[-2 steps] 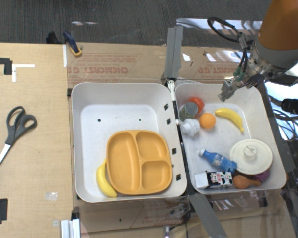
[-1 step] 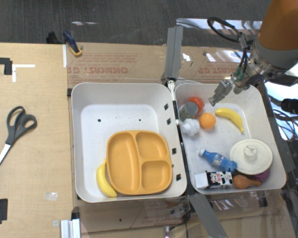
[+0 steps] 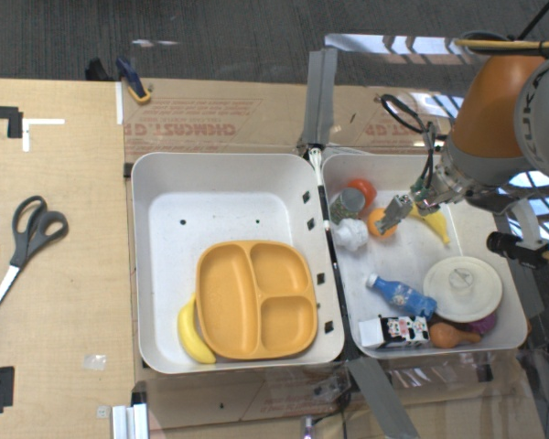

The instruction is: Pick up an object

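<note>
My gripper hangs low over the back of the right bin, reaching in from the right under the orange-banded wrist. It looks open, with nothing visible between its fingers. One finger rests beside an orange ball, and a yellow banana-shaped piece lies just to the gripper's right. To its left sit a red and grey item and a small white object.
Nearer the front of the right bin lie a blue bottle, a round white lid, a black-and-white box and a brown-orange piece. The left bin holds a yellow divided plate and a banana. Scissors lie on the bench.
</note>
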### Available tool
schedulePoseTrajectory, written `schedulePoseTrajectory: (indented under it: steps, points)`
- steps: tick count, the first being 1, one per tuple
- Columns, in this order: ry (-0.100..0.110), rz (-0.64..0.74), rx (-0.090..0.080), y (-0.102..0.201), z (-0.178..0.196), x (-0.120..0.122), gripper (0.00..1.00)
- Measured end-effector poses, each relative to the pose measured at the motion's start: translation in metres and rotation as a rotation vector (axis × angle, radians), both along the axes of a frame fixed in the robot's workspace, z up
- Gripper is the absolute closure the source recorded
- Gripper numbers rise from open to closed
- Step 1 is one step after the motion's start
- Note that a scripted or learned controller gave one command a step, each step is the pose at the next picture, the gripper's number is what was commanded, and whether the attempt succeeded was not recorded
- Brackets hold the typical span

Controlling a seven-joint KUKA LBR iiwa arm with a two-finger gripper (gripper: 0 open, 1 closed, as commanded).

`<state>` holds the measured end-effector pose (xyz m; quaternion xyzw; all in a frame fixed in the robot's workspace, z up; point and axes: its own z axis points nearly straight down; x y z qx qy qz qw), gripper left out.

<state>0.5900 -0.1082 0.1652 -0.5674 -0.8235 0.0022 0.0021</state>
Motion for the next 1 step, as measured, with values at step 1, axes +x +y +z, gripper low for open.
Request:
schedulePoseTrajectory:
  steps: [1]
  points:
    - [-0.004, 0.011, 0.002, -0.0024, -0.0744, -0.065, 0.0]
